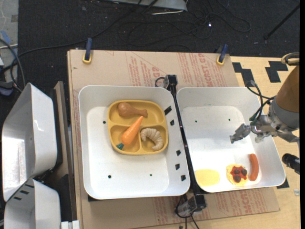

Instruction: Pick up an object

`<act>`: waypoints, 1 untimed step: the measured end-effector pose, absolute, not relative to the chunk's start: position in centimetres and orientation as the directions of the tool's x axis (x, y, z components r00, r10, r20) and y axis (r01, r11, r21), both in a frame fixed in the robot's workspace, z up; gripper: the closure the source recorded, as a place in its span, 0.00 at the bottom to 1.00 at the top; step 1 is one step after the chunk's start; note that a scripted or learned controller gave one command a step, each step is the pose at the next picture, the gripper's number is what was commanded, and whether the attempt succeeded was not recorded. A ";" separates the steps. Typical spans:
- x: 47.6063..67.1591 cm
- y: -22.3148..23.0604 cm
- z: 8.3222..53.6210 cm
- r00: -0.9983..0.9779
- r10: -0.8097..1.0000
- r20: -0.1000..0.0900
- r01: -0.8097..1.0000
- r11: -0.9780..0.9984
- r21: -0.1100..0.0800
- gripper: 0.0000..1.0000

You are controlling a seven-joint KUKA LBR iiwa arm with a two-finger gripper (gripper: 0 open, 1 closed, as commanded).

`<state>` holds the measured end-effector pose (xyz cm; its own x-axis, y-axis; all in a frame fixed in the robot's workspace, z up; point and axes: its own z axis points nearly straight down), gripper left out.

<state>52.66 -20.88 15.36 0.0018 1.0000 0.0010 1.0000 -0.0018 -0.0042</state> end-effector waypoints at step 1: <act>52.4 -21.6 10.7 0.002 1.000 0.001 1.000 -0.002 -0.004 0.00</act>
<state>52.43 -21.60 10.68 0.0020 1.0000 0.0009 1.0000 -0.0020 -0.0041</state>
